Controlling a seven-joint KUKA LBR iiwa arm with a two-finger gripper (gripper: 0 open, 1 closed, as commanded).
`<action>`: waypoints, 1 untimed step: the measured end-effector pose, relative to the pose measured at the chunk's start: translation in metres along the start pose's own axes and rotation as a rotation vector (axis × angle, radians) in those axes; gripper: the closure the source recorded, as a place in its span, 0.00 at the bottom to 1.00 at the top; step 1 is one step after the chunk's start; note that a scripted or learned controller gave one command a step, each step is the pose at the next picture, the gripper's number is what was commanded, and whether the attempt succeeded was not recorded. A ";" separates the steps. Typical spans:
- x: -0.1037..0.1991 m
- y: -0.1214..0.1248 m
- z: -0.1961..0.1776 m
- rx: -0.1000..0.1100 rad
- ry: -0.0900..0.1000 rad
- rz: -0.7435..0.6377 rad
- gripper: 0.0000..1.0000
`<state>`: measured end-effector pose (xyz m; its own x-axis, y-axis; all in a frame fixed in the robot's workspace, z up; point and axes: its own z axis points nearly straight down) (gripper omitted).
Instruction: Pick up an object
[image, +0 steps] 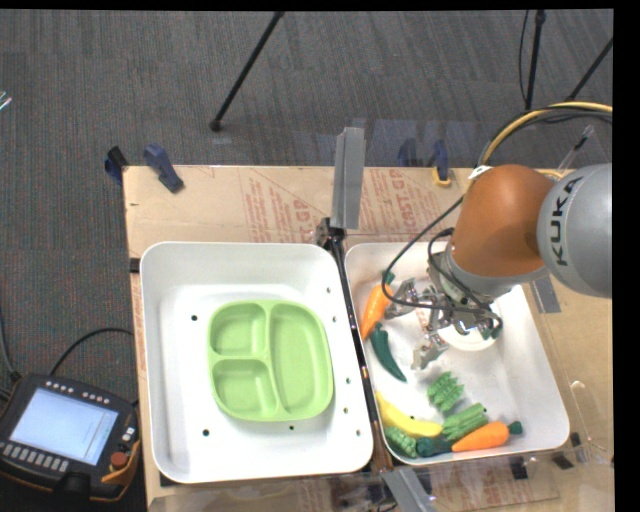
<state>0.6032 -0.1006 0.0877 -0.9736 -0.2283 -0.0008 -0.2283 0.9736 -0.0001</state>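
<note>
While the gripper (432, 350) hangs in the right bin (540, 375), jaw state unreadable, the green pepper (388, 354) lies at its nine o'clock, long axis eleven-to-five.

Grey carpet floor (120, 80) surrounds a cardboard-topped bench (230, 200).

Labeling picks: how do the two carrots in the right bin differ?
The upper carrot leans steeply against the right bin's left wall; the lower carrot lies nearly flat by the front wall. Lower one's green top shows; the upper one's isn't clear. Both are orange and tapered.
</note>
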 end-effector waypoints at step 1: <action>0.050 -0.024 0.000 -0.001 0.000 0.086 0.00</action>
<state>0.5596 -0.1354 0.0874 -0.9897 -0.1434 -0.0011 -0.1434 0.9897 0.0013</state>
